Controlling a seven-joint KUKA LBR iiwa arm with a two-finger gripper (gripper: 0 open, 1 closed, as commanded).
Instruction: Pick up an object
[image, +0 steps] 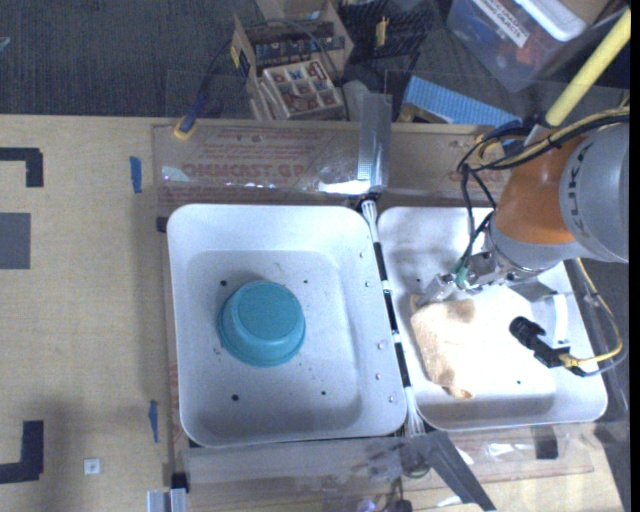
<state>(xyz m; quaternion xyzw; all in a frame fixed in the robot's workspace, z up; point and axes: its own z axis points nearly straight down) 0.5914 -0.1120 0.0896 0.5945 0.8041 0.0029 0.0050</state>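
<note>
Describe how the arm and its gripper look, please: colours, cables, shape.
The arm is thick, rounded and grey, with an orange band above the wrist. Yellow and black cables loop beside it. The gripper is a small metallic part with a green detail.

A robotics lab: taped wooden bench (80, 330), two white bins (190, 250), loose cables (480, 150), cluttered floor.

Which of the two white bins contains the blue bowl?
The left bin holds the blue bowl; the right bin holds a tan object instead.

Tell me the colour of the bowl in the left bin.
Teal blue bowl, clearest in the camera view.
</note>
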